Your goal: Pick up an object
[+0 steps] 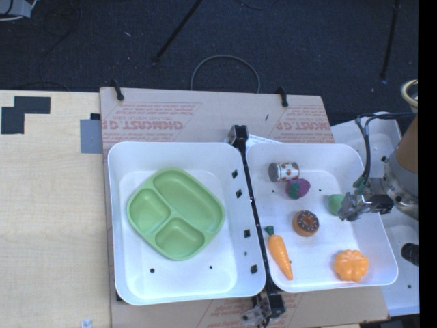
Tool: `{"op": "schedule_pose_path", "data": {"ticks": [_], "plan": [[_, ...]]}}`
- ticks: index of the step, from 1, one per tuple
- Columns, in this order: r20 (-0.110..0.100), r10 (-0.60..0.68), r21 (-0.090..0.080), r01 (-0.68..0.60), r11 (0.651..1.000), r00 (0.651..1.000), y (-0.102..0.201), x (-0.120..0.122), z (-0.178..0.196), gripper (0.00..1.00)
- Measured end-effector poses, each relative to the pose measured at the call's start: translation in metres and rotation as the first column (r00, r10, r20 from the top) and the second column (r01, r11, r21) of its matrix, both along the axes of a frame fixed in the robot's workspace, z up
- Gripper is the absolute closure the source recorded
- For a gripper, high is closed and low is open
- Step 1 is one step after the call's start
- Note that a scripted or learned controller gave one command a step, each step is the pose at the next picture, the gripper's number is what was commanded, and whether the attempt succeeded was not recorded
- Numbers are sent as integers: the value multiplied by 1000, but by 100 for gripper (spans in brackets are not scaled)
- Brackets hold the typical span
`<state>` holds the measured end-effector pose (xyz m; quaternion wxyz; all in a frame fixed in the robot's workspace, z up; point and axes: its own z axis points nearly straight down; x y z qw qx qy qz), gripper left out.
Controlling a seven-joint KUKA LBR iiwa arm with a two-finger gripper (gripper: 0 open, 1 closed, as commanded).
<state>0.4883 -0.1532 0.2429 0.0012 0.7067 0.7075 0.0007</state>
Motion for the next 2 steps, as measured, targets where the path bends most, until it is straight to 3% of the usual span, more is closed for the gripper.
{"op": "schedule_pose_path", "data": {"ticks": [1, 2], "plan": [[-6, 3, 3, -3, 1000, 1000, 50, 9, -11, 100], [-7, 4, 4, -4, 1000, 1000, 106, -1, -11, 100]]}}
